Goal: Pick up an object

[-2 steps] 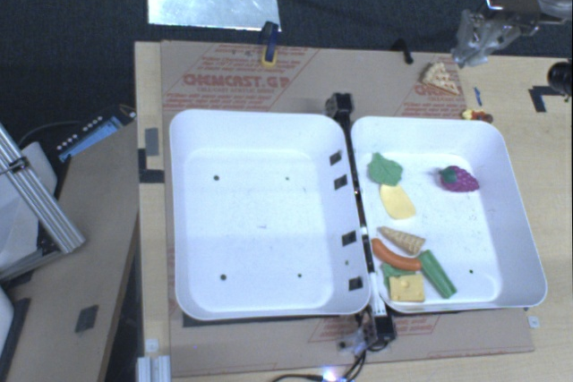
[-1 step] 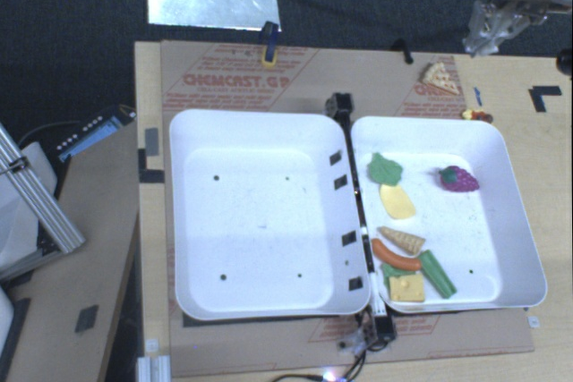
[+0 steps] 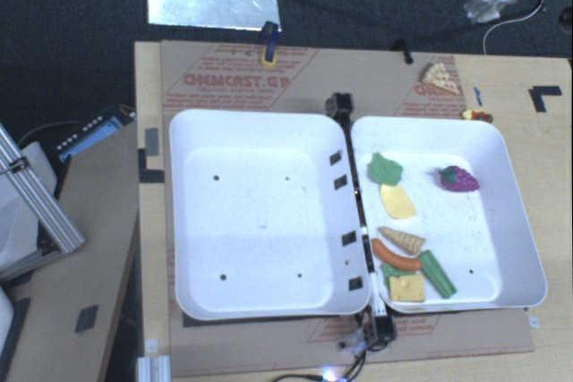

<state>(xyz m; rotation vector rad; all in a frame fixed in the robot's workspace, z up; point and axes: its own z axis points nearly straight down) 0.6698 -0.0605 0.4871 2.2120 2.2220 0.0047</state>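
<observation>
In the right bin [image 3: 515, 219], along its left wall: leaf [image 3: 385, 167], yellow slice [image 3: 397, 202], cone [image 3: 401, 240], sausage [image 3: 396, 255], cheese [image 3: 407, 287], green stick [image 3: 438, 273]. Farther right, alone: grapes [image 3: 457, 179]. On the table [image 3: 555, 192] behind the bin: pizza wedge [image 3: 440, 78]. Beyond the table, top right: jaws, blurred, open or closed impossible to tell.

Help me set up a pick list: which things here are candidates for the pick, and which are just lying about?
Candidates, in the right bin: green leaf, purple grapes, yellow piece, cone, sausage, green stick, cheese block.

Lying about: pizza slice on the bench, left bin, yellow clamp.
</observation>
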